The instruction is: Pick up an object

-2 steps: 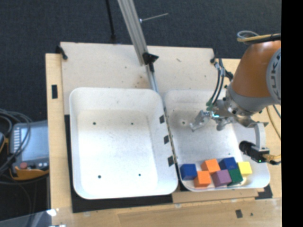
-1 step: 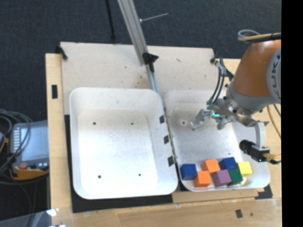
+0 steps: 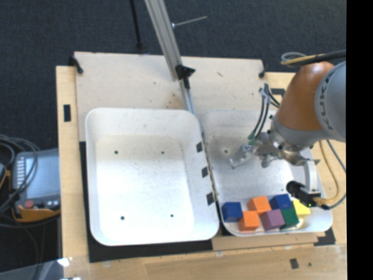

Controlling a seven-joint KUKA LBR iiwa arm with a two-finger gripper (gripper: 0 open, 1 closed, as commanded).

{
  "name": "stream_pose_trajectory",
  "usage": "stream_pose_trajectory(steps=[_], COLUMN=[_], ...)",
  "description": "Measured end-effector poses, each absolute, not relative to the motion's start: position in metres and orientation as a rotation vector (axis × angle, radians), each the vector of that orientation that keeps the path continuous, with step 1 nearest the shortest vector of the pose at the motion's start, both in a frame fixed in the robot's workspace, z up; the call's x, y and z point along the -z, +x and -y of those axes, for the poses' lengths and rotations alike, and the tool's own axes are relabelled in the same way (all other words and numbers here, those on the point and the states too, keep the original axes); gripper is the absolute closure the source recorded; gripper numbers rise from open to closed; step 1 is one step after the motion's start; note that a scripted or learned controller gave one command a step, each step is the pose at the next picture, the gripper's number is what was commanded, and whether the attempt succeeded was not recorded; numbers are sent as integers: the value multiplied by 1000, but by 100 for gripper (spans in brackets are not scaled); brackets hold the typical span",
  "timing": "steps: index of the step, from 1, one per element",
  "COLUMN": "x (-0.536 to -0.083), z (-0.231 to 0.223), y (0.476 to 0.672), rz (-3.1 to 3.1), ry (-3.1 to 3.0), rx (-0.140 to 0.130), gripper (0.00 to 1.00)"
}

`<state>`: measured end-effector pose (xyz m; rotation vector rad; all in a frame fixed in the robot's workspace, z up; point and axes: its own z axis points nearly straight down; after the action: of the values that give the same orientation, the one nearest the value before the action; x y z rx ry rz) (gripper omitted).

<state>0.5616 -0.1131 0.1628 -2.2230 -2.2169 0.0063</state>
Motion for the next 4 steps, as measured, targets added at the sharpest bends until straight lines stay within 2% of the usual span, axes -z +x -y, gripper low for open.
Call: stream_pose_trajectory(steps=[1, 2, 3, 4], x=[-101, -98, -109, -160], z=[109, 110, 111, 103], y=[558, 559, 560, 567], rz=[2215, 2217, 2210, 2229], ry=[-2222, -2227, -2237, -2221], rx=[-8, 1, 6, 6], gripper=[0, 0, 100, 100])
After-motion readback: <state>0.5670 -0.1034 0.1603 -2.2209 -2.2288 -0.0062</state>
